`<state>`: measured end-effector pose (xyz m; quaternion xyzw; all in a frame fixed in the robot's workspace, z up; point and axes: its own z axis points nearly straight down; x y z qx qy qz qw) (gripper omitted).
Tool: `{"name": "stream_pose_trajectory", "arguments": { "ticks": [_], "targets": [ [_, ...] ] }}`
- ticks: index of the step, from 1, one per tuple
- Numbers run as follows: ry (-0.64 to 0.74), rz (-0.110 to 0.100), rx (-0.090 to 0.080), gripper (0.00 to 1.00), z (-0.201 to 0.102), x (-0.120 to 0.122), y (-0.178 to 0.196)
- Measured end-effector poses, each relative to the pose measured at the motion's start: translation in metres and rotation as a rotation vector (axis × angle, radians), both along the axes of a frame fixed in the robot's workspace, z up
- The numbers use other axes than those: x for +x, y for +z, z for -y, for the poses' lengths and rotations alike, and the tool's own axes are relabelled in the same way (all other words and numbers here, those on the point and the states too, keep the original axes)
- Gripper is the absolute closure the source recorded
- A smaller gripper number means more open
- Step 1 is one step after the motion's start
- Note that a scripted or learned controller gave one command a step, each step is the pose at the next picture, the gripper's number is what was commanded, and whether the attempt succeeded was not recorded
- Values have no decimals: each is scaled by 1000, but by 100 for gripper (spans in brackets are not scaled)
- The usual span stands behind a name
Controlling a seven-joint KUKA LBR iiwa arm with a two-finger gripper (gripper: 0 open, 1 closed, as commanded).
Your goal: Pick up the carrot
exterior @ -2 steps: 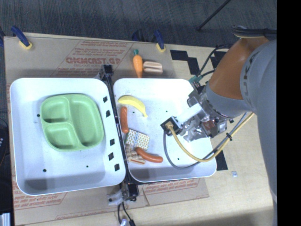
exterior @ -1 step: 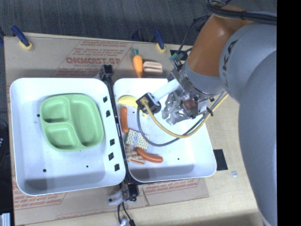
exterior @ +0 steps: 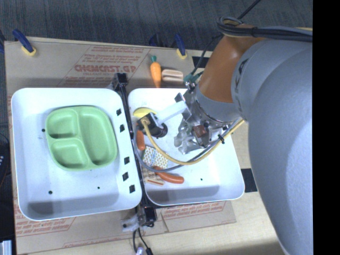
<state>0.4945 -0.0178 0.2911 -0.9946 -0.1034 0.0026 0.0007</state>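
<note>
Carrot (exterior: 155, 73) lies outside both bins, on the cardboard-covered worktop (exterior: 95, 62) just past the far rim of the right bin (exterior: 226, 166), beside a tan block (exterior: 172, 76), with its green top pointing away and its long axis running roughly toward the bin. From the tool (exterior: 187, 139), which hangs low inside the right bin among toy foods, the carrot sits up and left in the view, across the rim. Whether the tool is spread or clenched cannot be told, and nothing is seen in its grip.

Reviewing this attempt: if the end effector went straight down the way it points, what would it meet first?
Most likely the bare floor of the right bin; the end effector points there, though depth is unclear. The carrot lies outside, behind the bin.
</note>
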Motion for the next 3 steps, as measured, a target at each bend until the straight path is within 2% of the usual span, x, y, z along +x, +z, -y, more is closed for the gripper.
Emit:
{"name": "stream_pose_trajectory", "arguments": {
  "ticks": [1,2,3],
  "targets": [
    [18,3,1,100,53,62,52],
    [191,-2,1,100,-66,13,-5],
    [189,-1,1,0,-66,13,-5]
  ]
}}
